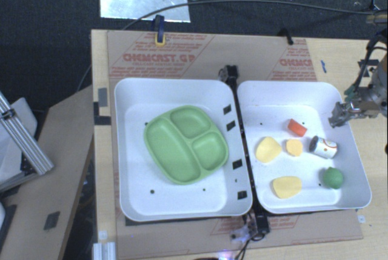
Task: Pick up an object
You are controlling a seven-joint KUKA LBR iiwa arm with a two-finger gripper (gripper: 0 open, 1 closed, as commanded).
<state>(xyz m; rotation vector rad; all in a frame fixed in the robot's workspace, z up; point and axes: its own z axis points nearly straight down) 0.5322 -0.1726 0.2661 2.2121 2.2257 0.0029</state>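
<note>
End effector [341, 116], grip state unclear, hovers beside smooth white bin [339, 204] holding rounded yellow lumps [268, 150].

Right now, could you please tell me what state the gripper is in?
Gripper: cannot be told; it sits over the right bin's far right rim, with nothing seen in it.

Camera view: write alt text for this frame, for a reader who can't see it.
The gripper hangs at the right bin's right rim, holding nothing. That bin holds an orange piece, three yellow pieces, a small white can and a green ball. The left bin holds a green divided plate.
</note>
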